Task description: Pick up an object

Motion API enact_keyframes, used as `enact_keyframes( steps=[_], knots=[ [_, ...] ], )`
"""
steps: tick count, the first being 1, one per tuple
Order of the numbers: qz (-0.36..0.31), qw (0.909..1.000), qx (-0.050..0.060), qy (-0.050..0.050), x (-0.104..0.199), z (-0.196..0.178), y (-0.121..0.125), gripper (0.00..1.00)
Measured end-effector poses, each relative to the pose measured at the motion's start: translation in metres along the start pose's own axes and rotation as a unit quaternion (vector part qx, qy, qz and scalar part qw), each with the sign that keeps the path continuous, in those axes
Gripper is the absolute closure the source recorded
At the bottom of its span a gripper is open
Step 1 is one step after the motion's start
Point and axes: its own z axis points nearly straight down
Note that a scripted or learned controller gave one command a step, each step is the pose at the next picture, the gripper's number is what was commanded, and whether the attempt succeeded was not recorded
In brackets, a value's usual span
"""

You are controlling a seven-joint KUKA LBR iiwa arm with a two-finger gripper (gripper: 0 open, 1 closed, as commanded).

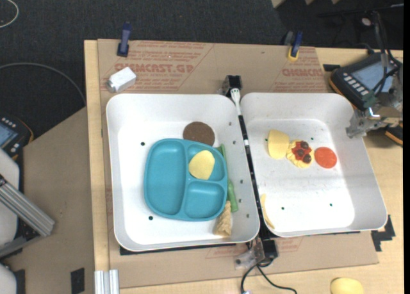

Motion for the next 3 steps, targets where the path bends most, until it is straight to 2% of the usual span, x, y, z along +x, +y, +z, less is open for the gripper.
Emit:
enact_keyframes(
  steps=[1, 2, 3],
  knots=[
    [-0.002, 1.0000, -0.003, 0.000, -0.022, 0.050, 0.025, 1.00],
    [-0.003, 1.0000, -0.003, -0.001, -0.021, 0.062, 0.034, 1.00],
    [-0.003, 1.0000, -0.005, -0.001, -0.021, 0.070, 0.063, 1.00]
  ],
)
